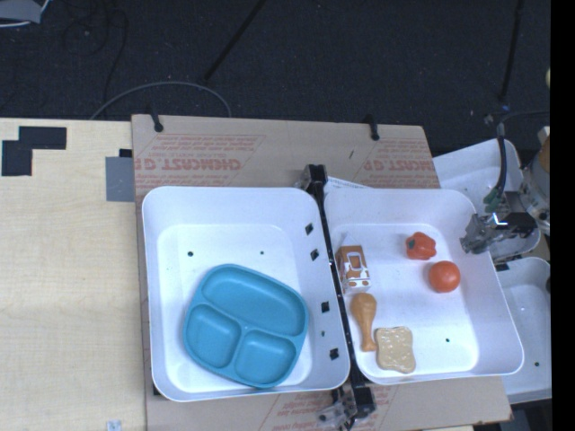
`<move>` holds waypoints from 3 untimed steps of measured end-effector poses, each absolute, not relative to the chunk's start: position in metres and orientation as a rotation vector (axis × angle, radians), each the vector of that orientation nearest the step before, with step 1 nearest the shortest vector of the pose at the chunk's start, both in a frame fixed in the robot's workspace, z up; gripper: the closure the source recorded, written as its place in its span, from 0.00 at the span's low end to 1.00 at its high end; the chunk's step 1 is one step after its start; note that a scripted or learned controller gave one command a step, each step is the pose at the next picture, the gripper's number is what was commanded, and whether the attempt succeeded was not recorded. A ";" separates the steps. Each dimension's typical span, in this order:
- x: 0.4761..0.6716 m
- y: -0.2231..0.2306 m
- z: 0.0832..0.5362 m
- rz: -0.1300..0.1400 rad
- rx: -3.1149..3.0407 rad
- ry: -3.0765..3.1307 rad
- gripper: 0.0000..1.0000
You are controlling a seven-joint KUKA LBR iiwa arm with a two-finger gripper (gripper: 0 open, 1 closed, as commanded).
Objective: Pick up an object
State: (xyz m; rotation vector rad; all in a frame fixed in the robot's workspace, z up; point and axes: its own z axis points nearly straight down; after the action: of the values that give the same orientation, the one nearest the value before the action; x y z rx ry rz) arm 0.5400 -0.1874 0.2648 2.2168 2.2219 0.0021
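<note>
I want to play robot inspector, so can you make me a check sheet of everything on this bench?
Surface: bench with a cardboard sheet under two white bins.
Job's things: right bin holds a red pepper, a tomato, a small printed box, a chicken drumstick and a slice of toast, all lying apart.
Clutter: left bin holds a blue divided plate.
Grippers: gripper sits at the right bin's right rim, with nothing seen in it.
Cables: dark cables cross the floor behind.
Surroundings: dark floor beyond the bench.
</note>
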 end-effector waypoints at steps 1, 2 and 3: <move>0.545 -0.129 0.251 -0.001 2.219 2.230 1.00; 0.550 -0.080 0.257 0.000 2.218 2.229 1.00; 0.552 -0.018 0.245 -0.002 2.219 2.231 1.00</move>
State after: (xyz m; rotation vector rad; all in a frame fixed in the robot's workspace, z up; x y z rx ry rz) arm 0.5518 -0.0181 0.2447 2.2190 2.2311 -0.0022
